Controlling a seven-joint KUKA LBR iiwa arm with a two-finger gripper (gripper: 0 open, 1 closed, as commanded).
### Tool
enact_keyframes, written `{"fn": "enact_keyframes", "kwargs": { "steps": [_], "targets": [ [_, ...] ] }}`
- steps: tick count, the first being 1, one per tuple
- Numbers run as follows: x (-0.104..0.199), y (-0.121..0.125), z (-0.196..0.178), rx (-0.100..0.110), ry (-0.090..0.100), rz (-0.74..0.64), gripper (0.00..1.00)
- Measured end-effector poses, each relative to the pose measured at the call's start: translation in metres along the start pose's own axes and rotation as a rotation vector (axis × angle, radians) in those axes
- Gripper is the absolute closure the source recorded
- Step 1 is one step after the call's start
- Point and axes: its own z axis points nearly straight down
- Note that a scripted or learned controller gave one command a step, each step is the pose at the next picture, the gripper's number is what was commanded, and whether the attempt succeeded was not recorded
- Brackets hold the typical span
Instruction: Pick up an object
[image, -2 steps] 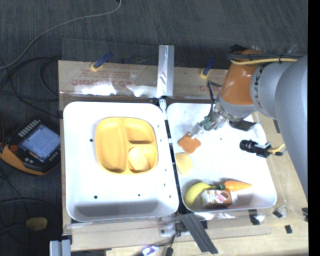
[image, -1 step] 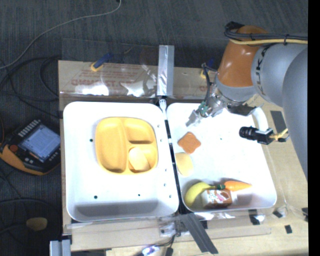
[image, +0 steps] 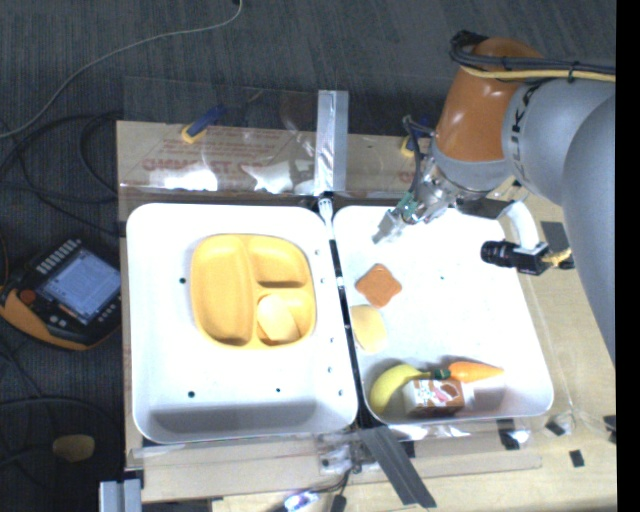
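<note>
Item: the grey arm with its orange band (image: 480, 100), upper right of the frame, reaching down-left into the right-hand shallow white bin (image: 500, 330). Its two-finger claw (image: 392, 228) hangs near that bin's upper-left corner. We see nothing between its tips, and we cannot tell whether it stands released or clenched. We judge the pick not yet made; approach, closing and lift all remain.

Item: the left-hand shallow white bin (image: 160, 380), bearing a yellow divided plastic tray (image: 225, 290) with a pale round piece (image: 280, 320) in its lower-right compartment.

Item: candidates in the right bin, largest first — a yellow banana-like toy (image: 388, 382) at the lower edge, touching a small brown-labelled bottle (image: 436, 396); an orange carrot-shaped toy (image: 474, 371) just beside the bottle; a flat orange-brown square block (image: 379, 285); a pale cream disc (image: 367, 326) against the dividing wall.

We take the square block as the likeliest target: it lies just below the claw, slightly left, apart from it. The lower cluster lies well apart.
</note>
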Motion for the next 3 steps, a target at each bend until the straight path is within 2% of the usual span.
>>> {"fn": "enact_keyframes", "kwargs": {
  "steps": [1, 2, 3],
  "targets": [
    [0.000, 0.000, 0.000, 0.000, 0.000, 0.000, 0.00],
    [-0.005, -0.068, 0.096, -0.001, 0.003, 0.012, 0.00],
    [-0.038, -0.029, 0.102, -0.008, -0.002, 0.179, 0.00]
  ]
}}
